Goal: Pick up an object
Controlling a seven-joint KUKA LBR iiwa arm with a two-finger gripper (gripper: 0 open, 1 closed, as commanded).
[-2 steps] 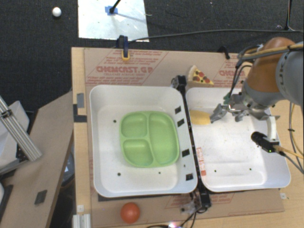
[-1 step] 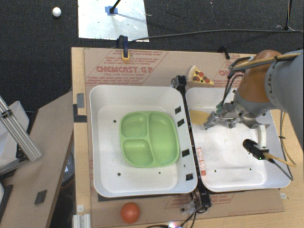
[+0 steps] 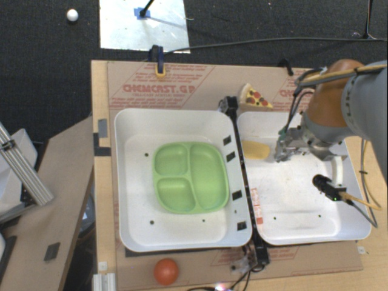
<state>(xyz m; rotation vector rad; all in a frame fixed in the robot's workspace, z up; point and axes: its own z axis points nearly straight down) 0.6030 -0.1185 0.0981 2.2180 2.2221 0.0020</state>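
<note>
Arm: reaches in from right; hand low near right bin's far-left corner, just beside yellow block; grip state cannot be told.

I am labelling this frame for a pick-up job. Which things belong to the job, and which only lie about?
Job, probably: tool; pale yellow block beside it in the right bin.

Lying about: green divided plate in the left bin; pizza-slice toy behind the bins; orange ball in front; white ball beyond the bench.

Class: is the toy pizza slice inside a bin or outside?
Outside: the toy pizza slice lies on the cardboard beyond the right bin.
</note>
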